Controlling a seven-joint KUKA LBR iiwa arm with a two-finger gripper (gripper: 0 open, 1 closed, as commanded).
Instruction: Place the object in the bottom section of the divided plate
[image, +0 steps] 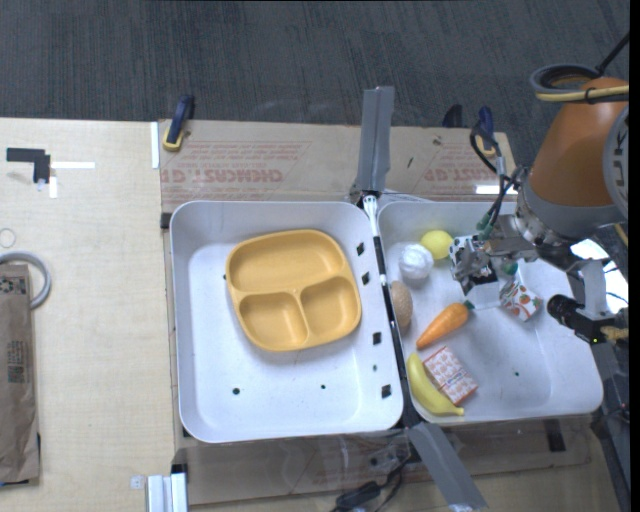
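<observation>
A yellow divided plate lies in the left bin, with one wide section at the back and two smaller ones at the front. My gripper hangs over the back of the right bin, just right of a yellow lemon and a white ball, and just above the leaf end of an orange carrot. A brown egg-shaped object lies by the bin's left wall. A banana and a red-patterned packet rest at the front left.
A small red and white carton lies to the right of the gripper. A grey divider bar stands between the two bins at the back. A brown paper bag lies on the bench at far left.
</observation>
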